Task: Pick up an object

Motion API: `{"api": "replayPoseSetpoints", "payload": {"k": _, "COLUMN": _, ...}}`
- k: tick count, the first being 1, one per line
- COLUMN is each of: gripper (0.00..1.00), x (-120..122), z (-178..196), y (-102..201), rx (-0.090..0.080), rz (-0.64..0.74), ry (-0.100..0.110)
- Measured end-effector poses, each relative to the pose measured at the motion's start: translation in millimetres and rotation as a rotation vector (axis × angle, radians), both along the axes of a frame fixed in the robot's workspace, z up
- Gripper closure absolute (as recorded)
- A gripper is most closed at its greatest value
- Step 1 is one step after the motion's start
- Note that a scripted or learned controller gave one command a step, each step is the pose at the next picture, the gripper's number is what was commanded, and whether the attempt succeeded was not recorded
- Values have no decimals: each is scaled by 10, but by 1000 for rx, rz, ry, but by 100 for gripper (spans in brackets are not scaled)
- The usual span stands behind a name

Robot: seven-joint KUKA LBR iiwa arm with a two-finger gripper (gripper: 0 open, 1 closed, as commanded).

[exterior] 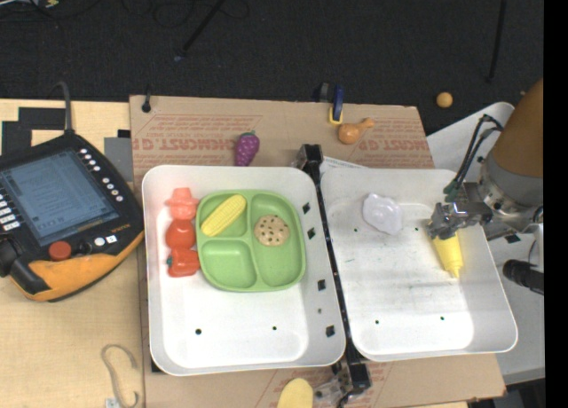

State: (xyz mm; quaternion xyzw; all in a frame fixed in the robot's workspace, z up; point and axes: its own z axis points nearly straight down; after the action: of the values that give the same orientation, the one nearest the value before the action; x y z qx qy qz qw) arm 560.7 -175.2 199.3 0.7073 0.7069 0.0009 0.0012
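My pincer (pixel 446 223) sits at three o'clock in the right bin (pixel 497 335), touching the top of one yellow bottle (pixel 451 255), and I cannot tell if it grips; there is one clear bag (pixel 382 213), and at nine o'clock one green plate (pixel 232 266), one corn (pixel 222 214), one cookie (pixel 271 231), one red bottle (pixel 181 231).

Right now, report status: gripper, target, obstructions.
Gripper low in right bin, directly over yellow bottle. Grasp unconfirmed. Clear plastic piece lies apart, to the left.
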Motion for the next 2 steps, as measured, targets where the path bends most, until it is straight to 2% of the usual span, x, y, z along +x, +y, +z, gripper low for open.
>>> {"api": "replayPoseSetpoints", "payload": {"k": 1, "gripper": 100, "x": 3, "z": 300, "y": -13, "rx": 0, "rz": 0, "ry": 1}}
{"api": "replayPoseSetpoints", "payload": {"k": 2, "gripper": 100, "x": -67, "z": 364, "y": 481, "rx": 3, "rz": 4, "ry": 5}}
